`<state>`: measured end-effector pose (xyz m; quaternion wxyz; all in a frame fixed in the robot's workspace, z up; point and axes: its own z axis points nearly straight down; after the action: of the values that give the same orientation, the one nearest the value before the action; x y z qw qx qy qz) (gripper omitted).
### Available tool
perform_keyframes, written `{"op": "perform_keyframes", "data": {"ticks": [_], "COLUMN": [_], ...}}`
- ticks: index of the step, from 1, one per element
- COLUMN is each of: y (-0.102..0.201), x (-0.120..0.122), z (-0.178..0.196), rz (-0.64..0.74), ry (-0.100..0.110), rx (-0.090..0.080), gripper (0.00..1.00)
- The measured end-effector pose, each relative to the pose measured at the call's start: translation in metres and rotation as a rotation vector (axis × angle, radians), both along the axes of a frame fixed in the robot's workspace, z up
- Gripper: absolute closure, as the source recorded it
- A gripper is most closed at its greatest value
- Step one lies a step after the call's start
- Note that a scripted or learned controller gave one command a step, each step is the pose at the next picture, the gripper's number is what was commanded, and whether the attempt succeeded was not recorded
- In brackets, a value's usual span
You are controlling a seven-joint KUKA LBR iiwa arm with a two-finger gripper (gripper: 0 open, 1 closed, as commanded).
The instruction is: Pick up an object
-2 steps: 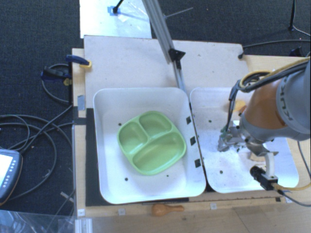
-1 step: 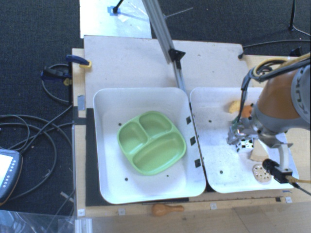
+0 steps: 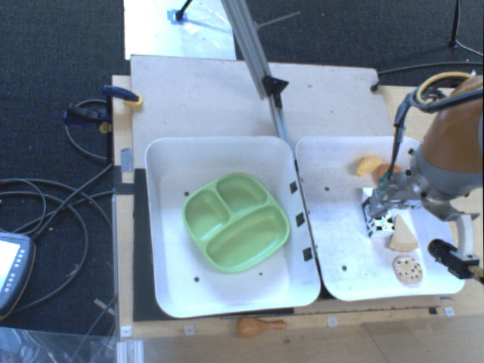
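The desk (image 3: 318,89) carries two shallow white bins side by side. The left bin (image 3: 162,278) holds a green divided plate (image 3: 236,221) with three compartments, lying tilted near its middle. The right bin (image 3: 333,225) holds the smaller things, and the arm (image 3: 454,146), grey with an orange band, reaches over it from the right. Its gripper (image 3: 380,212) is low over the middle of that bin, above a black-and-white checkered piece (image 3: 381,224); whether it is apart or together I cannot tell. Just beside that piece, toward the near right, lies a pale tan wedge (image 3: 404,234). A round speckled cookie-like disc (image 3: 407,270) lies nearer the front edge, and an orange bread-like piece (image 3: 370,165) sits toward the back. A small brown wooden object (image 3: 261,326) rests on the desk in front of the bins.
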<state>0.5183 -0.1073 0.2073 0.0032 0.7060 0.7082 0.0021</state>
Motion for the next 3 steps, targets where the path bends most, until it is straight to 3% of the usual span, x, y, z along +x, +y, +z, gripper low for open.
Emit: {"op": "perform_keyframes", "data": {"ticks": [1, 3], "y": [-0.004, 0.097], "x": [0.004, 0.068], "z": [0.064, 0.061], "rz": [0.003, 0.008], "ry": [-0.002, 0.004], "rx": [-0.001, 0.003], "gripper": [1.00, 1.00]}}
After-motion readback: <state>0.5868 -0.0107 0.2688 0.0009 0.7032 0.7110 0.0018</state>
